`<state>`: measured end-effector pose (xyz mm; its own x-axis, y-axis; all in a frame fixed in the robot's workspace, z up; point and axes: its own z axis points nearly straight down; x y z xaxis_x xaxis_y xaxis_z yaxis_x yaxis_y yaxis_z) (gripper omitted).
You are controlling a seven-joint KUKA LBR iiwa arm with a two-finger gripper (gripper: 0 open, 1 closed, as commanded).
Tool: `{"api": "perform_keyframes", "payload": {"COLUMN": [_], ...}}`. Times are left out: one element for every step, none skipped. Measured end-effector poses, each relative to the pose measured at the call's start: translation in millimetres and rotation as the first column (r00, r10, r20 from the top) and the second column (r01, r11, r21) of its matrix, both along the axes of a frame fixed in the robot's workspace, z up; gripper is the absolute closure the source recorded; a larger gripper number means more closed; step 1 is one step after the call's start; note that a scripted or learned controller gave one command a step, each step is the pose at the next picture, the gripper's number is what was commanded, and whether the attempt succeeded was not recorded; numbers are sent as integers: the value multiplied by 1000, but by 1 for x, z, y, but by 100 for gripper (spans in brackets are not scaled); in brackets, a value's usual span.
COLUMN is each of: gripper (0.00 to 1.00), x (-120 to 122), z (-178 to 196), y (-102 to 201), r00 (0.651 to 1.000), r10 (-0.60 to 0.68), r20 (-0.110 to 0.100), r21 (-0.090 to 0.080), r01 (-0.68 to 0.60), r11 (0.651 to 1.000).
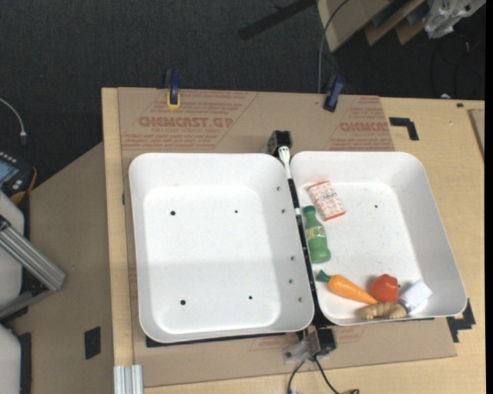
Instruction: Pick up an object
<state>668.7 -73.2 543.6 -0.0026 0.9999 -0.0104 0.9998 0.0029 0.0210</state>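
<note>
Pale grey-white end effector [449, 15] at top right, lumpy metallic shape, cropped by frame edge, too blurred for markings or screws

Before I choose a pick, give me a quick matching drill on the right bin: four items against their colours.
Items:
1. bottle
2. carrot
3. packet
4. round fruit

Colours:
A. red
B. green
C. orange with a green top
D. white with a red pattern

Pairs: 1-B, 2-C, 3-D, 4-A
</note>
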Motion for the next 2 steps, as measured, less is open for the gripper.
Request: {"api": "perform_keyframes", "payload": {"gripper": [100, 100], "x": [0, 1], "z": [11, 22], "y": [0, 1], "r00": [1000, 1000], "r10": [1, 2], "r20": [4, 9], "r21": [-2, -4], "r01": [-1, -2], "r11": [1000, 1000]}}
